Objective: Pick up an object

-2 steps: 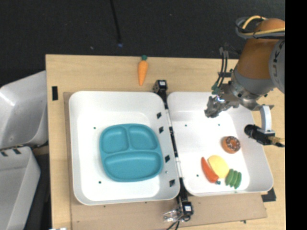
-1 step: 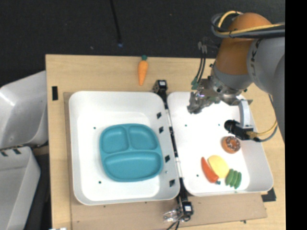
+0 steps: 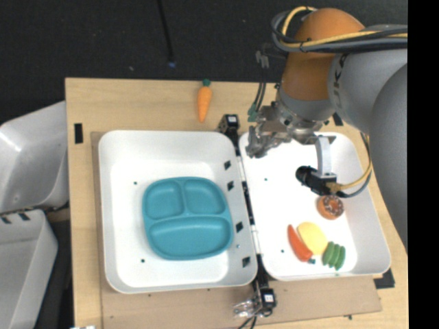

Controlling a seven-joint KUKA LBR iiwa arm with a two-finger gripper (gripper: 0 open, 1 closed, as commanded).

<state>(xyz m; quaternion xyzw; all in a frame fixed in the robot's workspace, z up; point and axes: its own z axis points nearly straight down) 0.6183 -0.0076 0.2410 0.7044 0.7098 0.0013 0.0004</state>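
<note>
- Nearest the camera, along the front of the right bin, lay the candidates for picking: a red pepper, a yellow piece touching it, and a green piece just beside those.
- A little farther back, a small round brown item sat near the bin's right side, close to a black part of the tool.
- In the left bin rested a teal divided plate, lying flat in the middle, well apart from the arm.
- Farther still, the gripper hung over the back left corner of the right bin, near the divider between the bins; whether its jaws stood wide or narrow could not be told, and nothing was seen between them.
- Beyond the bins, an orange carrot lay on the bare bench, outside both bins.
- By my judgement the step in hand was the approach: no object was held yet. The next move called for bringing the gripper forward and down over one of the front pieces, lined up on a single item so the touching neighbours did not spoil the grasp.
</note>
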